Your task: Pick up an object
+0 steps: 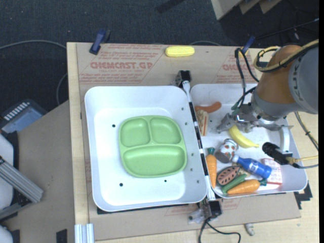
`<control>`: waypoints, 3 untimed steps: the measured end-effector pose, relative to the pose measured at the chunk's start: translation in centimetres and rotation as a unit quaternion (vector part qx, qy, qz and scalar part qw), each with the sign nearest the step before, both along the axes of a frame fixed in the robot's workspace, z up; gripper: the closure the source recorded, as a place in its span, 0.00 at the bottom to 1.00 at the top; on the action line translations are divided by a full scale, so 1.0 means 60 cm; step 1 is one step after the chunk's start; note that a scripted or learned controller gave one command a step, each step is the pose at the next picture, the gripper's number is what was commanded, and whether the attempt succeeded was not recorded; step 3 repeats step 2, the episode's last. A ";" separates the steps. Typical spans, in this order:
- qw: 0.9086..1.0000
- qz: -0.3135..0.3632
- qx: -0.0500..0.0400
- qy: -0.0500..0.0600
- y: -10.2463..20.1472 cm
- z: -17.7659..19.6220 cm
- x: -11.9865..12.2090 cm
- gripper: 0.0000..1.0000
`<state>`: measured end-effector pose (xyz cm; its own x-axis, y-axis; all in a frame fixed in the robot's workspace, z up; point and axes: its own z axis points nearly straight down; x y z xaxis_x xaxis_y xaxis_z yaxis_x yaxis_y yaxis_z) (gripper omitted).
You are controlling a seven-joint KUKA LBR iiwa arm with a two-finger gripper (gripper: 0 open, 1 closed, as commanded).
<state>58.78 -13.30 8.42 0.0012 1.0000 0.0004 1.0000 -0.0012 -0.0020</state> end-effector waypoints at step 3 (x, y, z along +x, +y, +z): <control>1.000 0.001 0.000 -0.002 0.128 0.168 0.007 1.00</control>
